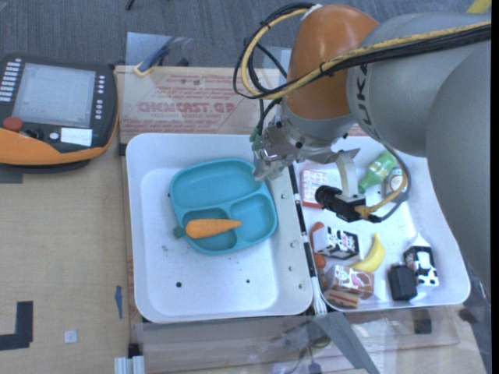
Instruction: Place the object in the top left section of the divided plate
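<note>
Even, bright overhead light, slightly cool. Soft shadows only; faint one beneath the grey-and-orange robot arm [327, 68]. Mild sheen on the shallow white plastic left bin [148, 209]. Overall softness, low resolution; small package labels unreadable.

Right bin [448, 232] — banana [371, 254], green bottle [380, 167], small packets.

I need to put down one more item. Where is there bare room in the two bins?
Left white bin: bare floor in front of and left of the teal divided plate. Right white bin: crowded around the yellow banana.
</note>
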